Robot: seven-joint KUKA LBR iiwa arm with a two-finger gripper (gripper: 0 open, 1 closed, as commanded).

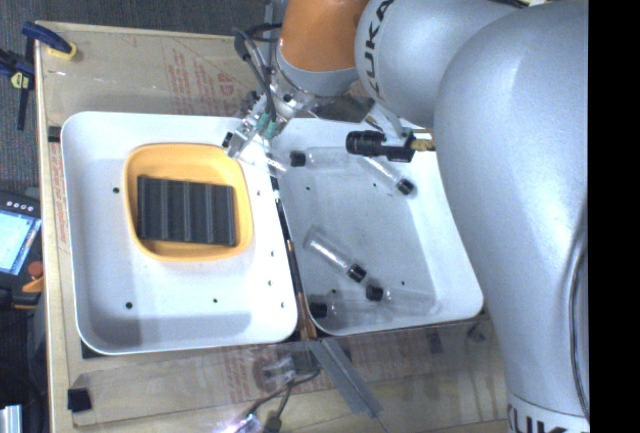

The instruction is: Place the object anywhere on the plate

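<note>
Camera view: gripper (252, 133) hangs over the left bin's (90, 321) upper right rim, its grasp impossible to tell. Yellow plate (150, 161) sits mid-bin, white floor open around it; no carried object is discernible.

Shiny plastic, smooth metal, rough wood

The two white bins (100, 321) look like smooth, shiny plastic. The yellow plate (185, 164) looks like soft matt plastic, with a dark ribbed middle. The tubes (335, 256) are clear like glass, with black caps. The arm (480, 81) is smooth grey metal with a glossy orange band (325, 6). The bench (150, 71) is dull, scuffed wood.
</note>
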